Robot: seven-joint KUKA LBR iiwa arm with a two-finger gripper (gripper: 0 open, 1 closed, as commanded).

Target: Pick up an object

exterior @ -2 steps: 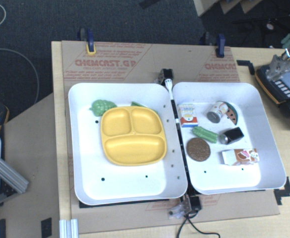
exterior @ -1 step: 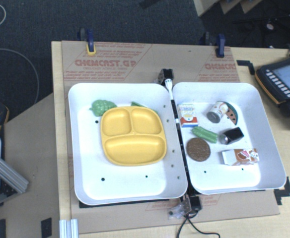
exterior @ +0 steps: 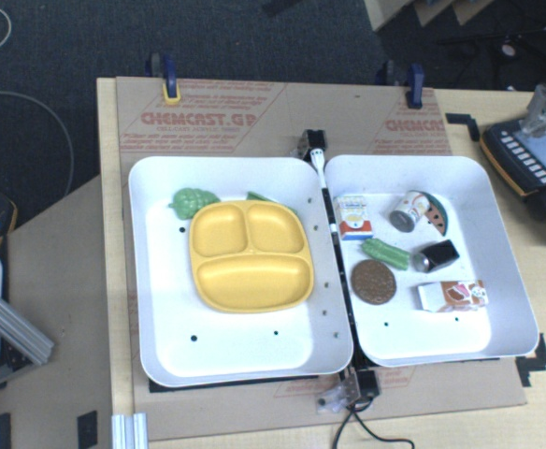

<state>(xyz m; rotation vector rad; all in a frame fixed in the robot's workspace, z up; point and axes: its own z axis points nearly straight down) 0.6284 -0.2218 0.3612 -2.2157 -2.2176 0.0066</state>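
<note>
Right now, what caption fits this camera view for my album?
A yellow plate fills the left bin; small toys sit in the right bin.

One fixed camera above the bench (exterior: 254, 101), looking down at a slant — both white bins (exterior: 161, 344) framed, moderately near

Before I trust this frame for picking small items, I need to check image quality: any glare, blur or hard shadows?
Camera view: lighting is even and soft, with faint shadows under the yellow divided plate; the white bins look bright but keep their edges; the small items in the right bin are slightly soft, so their labels are unreadable.
</note>
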